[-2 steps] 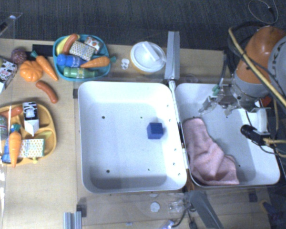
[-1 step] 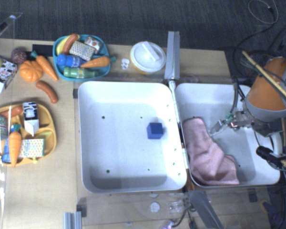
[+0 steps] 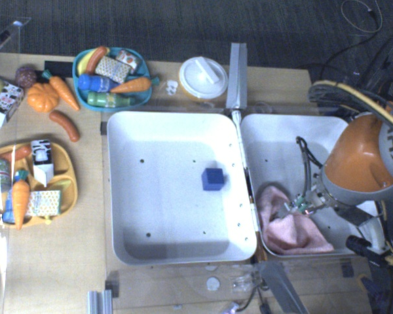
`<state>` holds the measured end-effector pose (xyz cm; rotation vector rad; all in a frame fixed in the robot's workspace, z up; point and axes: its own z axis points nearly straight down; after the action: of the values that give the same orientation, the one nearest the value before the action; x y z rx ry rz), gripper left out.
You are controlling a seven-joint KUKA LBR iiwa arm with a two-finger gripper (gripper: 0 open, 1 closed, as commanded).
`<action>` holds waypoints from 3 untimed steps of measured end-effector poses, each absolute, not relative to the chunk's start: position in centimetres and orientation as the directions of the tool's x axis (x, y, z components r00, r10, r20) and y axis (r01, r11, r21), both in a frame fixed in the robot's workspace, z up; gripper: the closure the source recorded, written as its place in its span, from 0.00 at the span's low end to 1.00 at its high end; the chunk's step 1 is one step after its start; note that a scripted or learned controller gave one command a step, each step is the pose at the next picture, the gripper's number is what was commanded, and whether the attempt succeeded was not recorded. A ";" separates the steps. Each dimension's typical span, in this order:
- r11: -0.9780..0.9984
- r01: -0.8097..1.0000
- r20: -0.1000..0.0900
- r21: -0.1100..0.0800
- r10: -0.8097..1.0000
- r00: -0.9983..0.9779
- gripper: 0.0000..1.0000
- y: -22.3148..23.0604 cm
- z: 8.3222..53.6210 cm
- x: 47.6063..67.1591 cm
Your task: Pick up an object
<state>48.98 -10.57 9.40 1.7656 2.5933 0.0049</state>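
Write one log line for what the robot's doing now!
end effector: over crumpled pink cloth, right white bin | small blue cube: left white bin, untouched

Beside 2 white bins (image 3: 118,195): 1 blue cube (image 3: 213,178), 1 pink cloth (image 3: 285,227), 2 toy-food trays (image 3: 69,175), 1 lid (image 3: 204,76).

toy food trays (image 3: 111,77), white lid (image 3: 204,77)

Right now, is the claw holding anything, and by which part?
Cannot be told. The claw sits low over the pink cloth in the right bin, near the cloth's upper edge, but no grip shows.
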 end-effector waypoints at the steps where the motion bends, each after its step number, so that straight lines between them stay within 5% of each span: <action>1: 0.295 0.955 -0.007 0.015 0.956 -0.295 0.00 -9.5 9.0 57.2; 2: 0.387 0.922 -0.010 0.015 0.922 -0.387 0.00 -9.4 9.1 50.0; 3: 0.387 0.922 -0.015 0.023 0.922 -0.387 1.00 -9.4 10.3 50.3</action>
<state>50.29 -9.37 10.26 1.7247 2.5954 0.0173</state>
